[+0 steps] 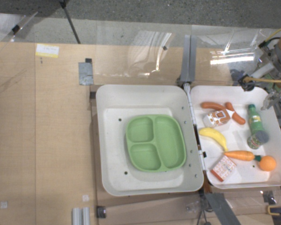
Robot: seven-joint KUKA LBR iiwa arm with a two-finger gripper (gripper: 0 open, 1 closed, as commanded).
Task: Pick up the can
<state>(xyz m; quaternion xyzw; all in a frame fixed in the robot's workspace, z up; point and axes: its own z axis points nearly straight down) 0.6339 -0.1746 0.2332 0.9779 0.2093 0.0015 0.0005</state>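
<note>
The left bin (103, 125) holds a green divided tray (155, 142) with three compartments, lying flat near its centre. The right bin (276, 125) carries the loose items. The can (258, 139) lies at that bin's right side, on its side with its round end facing the camera, touching the lower end of a green bottle (254, 117) that lies lengthwise just above it. To the left of these, two sausages (212, 105) and (236, 114) lie near the bin's top, with a small white and brown carton (217, 119) just below them. A banana (214, 137) lies under the carton, a carrot (239, 155) beneath that, and an orange (268, 163) just beside the carrot's green tip. A red and white packet (224, 168) sits near the bin's lower edge.

The arm's end (271, 69) hangs at the upper right, above the right bin's far corner and well apart from the can. Its jaws are too cluttered by cables and fittings to read; I cannot tell how they stand.
</note>
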